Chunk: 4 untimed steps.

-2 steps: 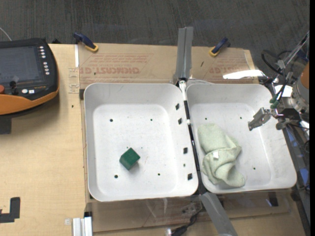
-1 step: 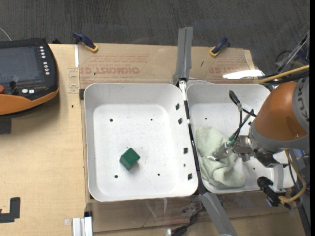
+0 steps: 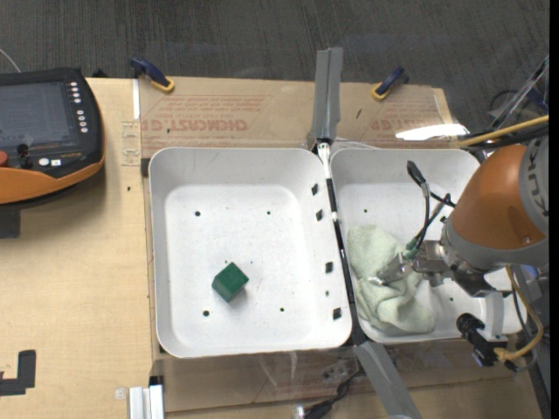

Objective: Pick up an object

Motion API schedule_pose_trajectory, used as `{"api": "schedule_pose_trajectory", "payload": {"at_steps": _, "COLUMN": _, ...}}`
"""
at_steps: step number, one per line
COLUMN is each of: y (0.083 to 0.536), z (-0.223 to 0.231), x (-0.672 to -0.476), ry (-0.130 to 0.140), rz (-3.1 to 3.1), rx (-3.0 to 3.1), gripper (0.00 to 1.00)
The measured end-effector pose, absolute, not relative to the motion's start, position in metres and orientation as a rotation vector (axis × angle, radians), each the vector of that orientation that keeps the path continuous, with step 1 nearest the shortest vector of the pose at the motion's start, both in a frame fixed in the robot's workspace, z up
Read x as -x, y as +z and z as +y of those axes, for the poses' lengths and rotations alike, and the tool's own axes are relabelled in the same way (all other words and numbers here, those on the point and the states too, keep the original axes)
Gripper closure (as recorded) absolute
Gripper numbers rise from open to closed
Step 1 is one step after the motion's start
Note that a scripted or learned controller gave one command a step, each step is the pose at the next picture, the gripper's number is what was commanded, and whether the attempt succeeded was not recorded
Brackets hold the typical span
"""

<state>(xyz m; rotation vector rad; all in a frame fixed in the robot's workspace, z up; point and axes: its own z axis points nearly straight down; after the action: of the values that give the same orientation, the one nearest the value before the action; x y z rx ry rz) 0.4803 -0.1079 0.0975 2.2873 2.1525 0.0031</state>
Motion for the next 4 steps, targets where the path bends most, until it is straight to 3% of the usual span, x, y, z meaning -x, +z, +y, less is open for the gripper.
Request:
{"api": "schedule_pose_trajectory", "payload": {"at_steps": 3, "y": 0.097, "z": -0.108, "x": -0.480, "ry": 0.003, "rz": 2.153, "rx": -2.287, "gripper": 0.00}}
{"api": "schedule_pose_trajectory", "payload": {"at_steps": 4, "y": 0.191, "z": 0.005, "x": -0.509, "ry": -0.002, "rz": 2.522, "rx": -1.874, "gripper": 0.00}}
